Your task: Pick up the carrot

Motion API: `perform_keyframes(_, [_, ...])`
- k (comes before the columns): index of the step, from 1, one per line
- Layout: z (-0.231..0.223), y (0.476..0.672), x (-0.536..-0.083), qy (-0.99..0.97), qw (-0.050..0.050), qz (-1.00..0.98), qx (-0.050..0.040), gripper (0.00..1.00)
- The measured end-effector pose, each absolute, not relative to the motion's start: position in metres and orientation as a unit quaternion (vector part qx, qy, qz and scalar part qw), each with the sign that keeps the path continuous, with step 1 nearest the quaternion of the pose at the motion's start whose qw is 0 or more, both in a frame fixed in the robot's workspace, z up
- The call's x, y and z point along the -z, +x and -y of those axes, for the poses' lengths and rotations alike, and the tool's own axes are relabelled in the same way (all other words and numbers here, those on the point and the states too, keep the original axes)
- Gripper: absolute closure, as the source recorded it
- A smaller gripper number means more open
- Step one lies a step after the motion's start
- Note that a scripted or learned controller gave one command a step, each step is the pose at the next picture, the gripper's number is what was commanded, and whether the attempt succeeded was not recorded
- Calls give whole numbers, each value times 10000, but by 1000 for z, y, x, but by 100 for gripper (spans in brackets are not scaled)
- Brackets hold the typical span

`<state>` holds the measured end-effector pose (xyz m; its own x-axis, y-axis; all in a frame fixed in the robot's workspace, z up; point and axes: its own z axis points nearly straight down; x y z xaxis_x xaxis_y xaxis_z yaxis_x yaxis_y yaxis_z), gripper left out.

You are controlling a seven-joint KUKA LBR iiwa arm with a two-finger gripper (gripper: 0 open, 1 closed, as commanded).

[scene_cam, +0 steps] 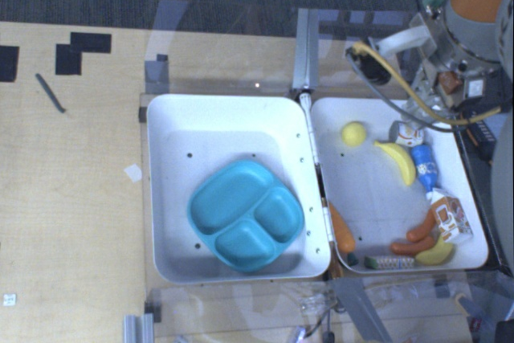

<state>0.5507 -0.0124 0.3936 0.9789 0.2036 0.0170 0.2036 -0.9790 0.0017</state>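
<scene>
— What is borne by the wooden bench (72,197)?
— Two white bins; the carrot (343,230) is laid against the right bin (365,173)'s left wall.
— And the gripper (408,131)?
— Its grasp cannot be told.

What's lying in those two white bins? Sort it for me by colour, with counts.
Blue: 2, the divided plate and the blue bottle
Yellow: 3, the ball, the banana and a yellow fruit
Orange: 1, the carrot
Red: 1, the sausage
White and orange: 1, the packet
Total: 8
</scene>
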Motion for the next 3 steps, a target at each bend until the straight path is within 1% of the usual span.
perform_keyframes(1, [-20,604,-386,-9949,-1,1011,20,100])
perform_keyframes(2, [-23,582,-330,-9894,-2,1449,4,100])
perform_keyframes(3, [11,588,-240,-9758,0,2188,-7,100])
